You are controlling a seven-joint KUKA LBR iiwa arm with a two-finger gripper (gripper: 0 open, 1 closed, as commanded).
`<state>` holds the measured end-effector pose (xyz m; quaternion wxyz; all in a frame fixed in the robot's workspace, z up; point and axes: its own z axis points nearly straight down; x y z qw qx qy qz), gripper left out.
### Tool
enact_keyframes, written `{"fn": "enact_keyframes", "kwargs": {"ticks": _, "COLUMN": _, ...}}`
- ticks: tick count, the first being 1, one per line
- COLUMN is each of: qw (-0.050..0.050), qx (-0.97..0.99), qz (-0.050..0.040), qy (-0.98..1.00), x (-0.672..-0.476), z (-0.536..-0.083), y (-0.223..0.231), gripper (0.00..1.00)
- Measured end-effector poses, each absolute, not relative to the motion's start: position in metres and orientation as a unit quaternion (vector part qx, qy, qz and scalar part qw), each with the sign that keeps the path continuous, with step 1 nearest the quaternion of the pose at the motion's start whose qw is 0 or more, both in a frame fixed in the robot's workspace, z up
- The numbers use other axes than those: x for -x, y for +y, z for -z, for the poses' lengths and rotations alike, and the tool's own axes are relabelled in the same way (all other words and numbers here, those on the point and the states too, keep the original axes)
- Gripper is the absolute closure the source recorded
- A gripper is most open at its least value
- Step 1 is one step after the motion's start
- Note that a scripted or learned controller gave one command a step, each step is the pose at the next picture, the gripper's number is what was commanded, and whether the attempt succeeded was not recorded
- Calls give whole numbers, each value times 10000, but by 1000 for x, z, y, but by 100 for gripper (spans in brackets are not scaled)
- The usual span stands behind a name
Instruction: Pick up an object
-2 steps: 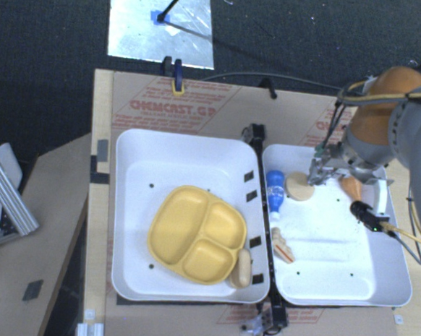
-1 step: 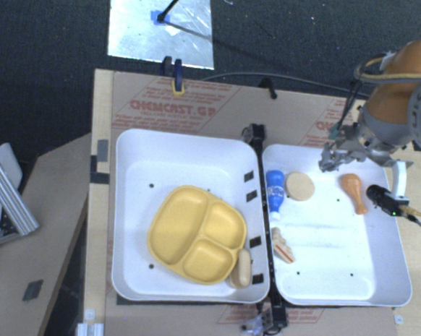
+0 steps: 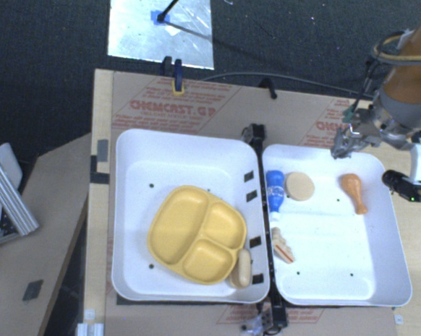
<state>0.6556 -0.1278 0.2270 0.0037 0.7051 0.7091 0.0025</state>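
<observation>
Your two-finger metal gripper (image 3: 340, 148) hangs over the right white bin's (image 3: 346, 283) far rim; its opening is unclear. The tan drumstick-shaped toy (image 3: 354, 190) lies just beside it.

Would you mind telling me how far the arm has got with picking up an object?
Nothing looks picked yet. The end effector hovers over the far rim of the right bin, with no object visible in it. The orange drumstick-shaped toy, round tan disc and blue tube lie in that bin. Descending, grasping and lifting remain.
</observation>
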Motion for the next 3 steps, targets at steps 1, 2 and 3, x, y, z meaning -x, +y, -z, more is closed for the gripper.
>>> {"fn": "enact_keyframes", "kwargs": {"ticks": 1, "qw": 31, "qx": -7052, "qz": -21, "qy": 7090, "x": -657, "z": -276, "y": -128, "gripper": 100}}
{"fn": "enact_keyframes", "kwargs": {"ticks": 2, "qw": 3, "qx": -7040, "qz": -13, "qy": 7102, "x": -655, "z": -273, "y": -81, "gripper": 100}}
{"fn": "enact_keyframes", "kwargs": {"ticks": 3, "qw": 0, "qx": -7041, "qz": -10, "qy": 7101, "x": -649, "z": -266, "y": -38, "gripper": 100}}
